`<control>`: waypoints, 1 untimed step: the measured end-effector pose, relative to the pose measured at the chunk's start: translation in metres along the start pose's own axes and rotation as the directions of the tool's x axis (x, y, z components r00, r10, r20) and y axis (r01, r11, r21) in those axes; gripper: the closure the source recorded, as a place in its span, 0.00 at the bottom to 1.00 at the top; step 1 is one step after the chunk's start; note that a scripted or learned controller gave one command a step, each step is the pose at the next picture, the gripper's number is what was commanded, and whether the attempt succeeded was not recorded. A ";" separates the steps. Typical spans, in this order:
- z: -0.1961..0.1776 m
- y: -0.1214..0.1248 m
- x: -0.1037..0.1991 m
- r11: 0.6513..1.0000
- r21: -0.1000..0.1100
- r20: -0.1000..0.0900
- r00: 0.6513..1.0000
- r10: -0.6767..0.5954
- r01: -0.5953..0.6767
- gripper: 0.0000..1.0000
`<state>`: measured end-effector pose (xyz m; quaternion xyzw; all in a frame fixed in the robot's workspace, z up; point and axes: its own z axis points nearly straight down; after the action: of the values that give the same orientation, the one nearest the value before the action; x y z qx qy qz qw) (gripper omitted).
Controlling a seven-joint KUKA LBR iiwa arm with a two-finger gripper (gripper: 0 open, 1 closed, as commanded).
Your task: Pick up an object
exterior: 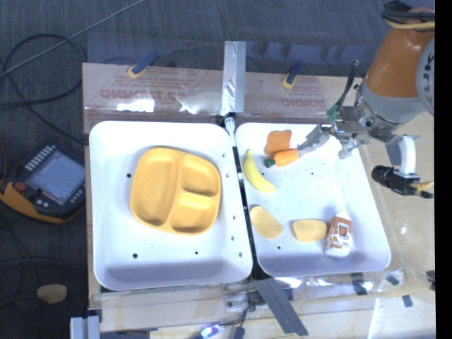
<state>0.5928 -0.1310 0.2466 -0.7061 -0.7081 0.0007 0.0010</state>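
One carrot (pixel 286 158) lies just left of the gripper (pixel 316 140), whose opening I cannot tell.

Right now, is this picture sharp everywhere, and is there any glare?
In the camera view, the yellow tray and banana are fairly crisp; the gripper near the carrot looks slightly smeared; glare shines off the plastic sheet behind the bins and the tape strip.
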 end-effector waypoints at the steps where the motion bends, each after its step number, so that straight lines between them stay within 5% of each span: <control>1: 0.153 0.000 0.018 0.994 -0.001 0.000 0.994 0.114 -0.114 0.00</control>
<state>0.5924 -0.1126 0.0934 -0.7452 -0.6668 0.0004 0.0003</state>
